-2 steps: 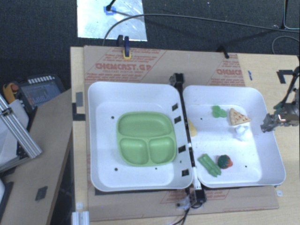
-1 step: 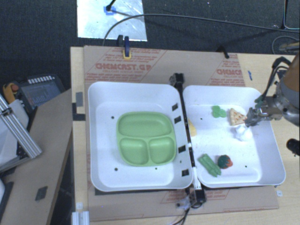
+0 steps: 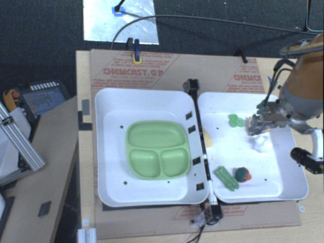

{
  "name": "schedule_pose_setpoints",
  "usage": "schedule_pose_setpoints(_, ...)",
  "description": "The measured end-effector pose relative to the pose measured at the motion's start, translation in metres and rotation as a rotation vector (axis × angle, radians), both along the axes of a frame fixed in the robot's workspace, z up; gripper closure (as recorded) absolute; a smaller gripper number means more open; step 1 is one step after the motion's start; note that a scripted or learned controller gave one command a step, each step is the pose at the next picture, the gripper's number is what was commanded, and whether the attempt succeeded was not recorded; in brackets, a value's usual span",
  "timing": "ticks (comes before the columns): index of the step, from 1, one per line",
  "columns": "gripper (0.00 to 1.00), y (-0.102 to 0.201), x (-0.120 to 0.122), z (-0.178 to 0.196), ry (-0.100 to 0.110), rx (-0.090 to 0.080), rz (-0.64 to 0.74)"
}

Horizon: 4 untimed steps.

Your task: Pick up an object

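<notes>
The right bin (image 3: 283,189) holds a small green piece (image 3: 235,120) near its back, a white crumpled object (image 3: 260,143) at mid right, a green ridged pickle-like piece (image 3: 225,178) and a red and green strawberry-like ball (image 3: 243,174) near the front. My gripper (image 3: 258,125) reaches in from the right and hangs just above the white object, right of the small green piece. A bit of white shows at its tips, but I cannot make out whether it grips it.
The left bin (image 3: 109,186) holds a green three-compartment tray (image 3: 156,149). A black divider clamp (image 3: 197,135) runs between the bins. A small yellow piece (image 3: 206,137) lies at the right bin's left wall. The arm's dark fitting (image 3: 306,158) overhangs the right rim.
</notes>
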<state>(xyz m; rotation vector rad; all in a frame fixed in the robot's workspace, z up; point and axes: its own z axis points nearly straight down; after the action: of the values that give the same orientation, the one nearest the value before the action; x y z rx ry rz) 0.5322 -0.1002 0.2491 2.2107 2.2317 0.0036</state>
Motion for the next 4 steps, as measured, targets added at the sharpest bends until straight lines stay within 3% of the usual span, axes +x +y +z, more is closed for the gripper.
schedule_pose_setpoints(4,1.0,0.203,0.035,-0.034,0.0,0.001,0.0)
